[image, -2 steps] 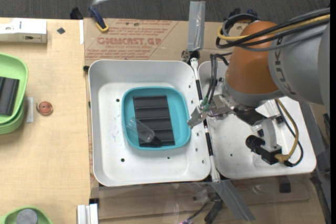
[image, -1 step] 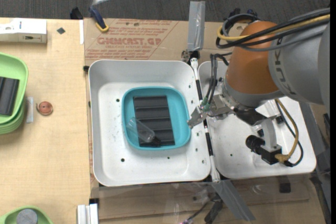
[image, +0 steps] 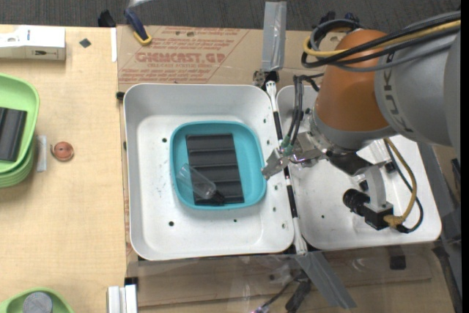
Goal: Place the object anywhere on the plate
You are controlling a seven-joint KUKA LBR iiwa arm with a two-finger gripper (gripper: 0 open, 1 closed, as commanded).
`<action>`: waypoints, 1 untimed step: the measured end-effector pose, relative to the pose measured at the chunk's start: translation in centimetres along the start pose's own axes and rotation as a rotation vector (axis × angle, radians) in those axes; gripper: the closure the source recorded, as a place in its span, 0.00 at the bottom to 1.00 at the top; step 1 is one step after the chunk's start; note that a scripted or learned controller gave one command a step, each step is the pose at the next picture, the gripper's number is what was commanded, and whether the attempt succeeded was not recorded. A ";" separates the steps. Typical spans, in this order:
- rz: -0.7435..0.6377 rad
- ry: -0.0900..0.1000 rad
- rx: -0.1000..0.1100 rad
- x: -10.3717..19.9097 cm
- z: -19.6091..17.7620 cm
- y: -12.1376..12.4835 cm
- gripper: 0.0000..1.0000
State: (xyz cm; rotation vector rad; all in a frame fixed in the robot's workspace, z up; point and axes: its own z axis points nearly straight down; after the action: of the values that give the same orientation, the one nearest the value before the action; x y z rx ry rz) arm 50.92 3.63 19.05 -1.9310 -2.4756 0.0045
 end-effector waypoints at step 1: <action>0.000 0.000 0.000 0.0 0.0 0.0 0.00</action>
State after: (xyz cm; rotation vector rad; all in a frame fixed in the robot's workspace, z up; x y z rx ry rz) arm 50.92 3.63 19.05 -1.9310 -2.4756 0.0045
